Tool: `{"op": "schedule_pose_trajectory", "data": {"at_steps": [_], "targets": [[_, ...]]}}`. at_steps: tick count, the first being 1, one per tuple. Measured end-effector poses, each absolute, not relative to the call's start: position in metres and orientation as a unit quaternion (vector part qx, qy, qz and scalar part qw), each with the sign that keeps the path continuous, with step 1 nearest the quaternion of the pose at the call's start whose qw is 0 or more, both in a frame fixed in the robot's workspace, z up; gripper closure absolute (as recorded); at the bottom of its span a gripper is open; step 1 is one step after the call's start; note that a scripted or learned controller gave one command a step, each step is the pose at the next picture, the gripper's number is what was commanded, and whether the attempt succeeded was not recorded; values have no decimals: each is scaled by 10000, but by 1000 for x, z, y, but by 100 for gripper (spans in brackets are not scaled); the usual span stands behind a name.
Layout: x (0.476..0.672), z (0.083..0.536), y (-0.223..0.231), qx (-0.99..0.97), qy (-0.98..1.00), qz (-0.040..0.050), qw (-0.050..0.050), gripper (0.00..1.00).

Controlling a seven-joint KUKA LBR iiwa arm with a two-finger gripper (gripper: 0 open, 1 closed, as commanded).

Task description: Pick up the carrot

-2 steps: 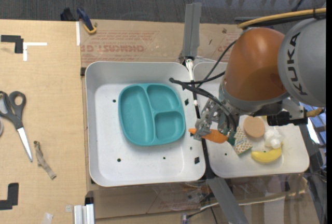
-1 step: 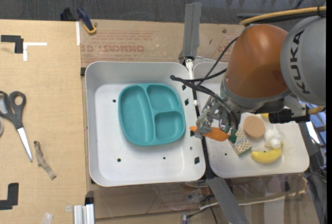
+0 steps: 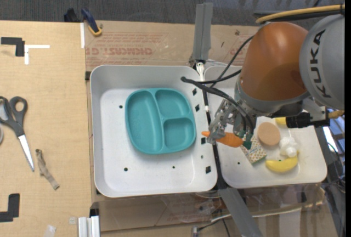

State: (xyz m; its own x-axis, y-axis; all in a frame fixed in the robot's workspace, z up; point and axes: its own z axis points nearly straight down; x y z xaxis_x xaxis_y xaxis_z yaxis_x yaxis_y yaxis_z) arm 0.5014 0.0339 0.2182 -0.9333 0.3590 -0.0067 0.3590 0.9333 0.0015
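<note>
A KUKA arm's two-finger gripper (image 3: 226, 130) hangs over the left edge of the right-hand bin (image 3: 307, 173), its metal fingers closed on the carrot (image 3: 227, 140), whose orange body juts out on both sides of them, narrow tip toward 9 o'clock. The carrot appears lifted just clear of the bin floor, which would suggest the pick is largely made, though the slanted view leaves that height a judgement. The carrot looks smooth, tapered and likely plastic.

At 3 o'clock from the gripper lie a speckled green-edged block (image 3: 253, 152), a round tan disc like a toy bun (image 3: 269, 134), a lumpy white piece (image 3: 288, 147) and a curved yellow banana (image 3: 282, 164), huddled together near the bin's right side.

At 9 o'clock, the left-hand bin (image 3: 107, 137) holds a glossy teal divided plate (image 3: 160, 119) with three compartments. Far out at 9 o'clock, scissors (image 3: 17, 123) rest on the wooden bench (image 3: 49, 93).
</note>
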Motion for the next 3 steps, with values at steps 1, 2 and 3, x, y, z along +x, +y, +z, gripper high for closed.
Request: {"op": "schedule_pose_trajectory", "data": {"at_steps": [1, 2, 3], "targets": [[503, 227, 33, 1820, 9833, 1, 45, 100], [504, 236, 33, 1815, 9834, 1, 54, 100], [506, 245, 33, 1812, 9834, 0, 65, 100]]}}
